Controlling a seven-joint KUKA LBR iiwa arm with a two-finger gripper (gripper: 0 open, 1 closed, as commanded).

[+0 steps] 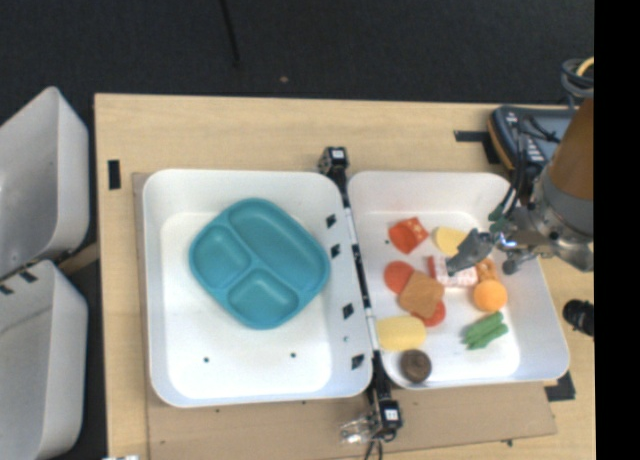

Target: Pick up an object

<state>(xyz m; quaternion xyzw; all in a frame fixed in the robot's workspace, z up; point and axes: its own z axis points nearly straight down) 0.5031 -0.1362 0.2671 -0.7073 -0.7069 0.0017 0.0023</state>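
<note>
The left bin [160,348] carries just a teal divided plate [260,261], with free floor around it. The right bin [540,348] bunches toy food centrally, leaving walls reachable. The gripper [478,253] hovers over a pink-white packet [450,273] beside an orange [489,295]; grip state unclear, nothing visibly held

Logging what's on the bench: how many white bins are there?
2. The left bin holds a teal divided plate; the right bin holds the toy food, with the pincer over it.
</note>
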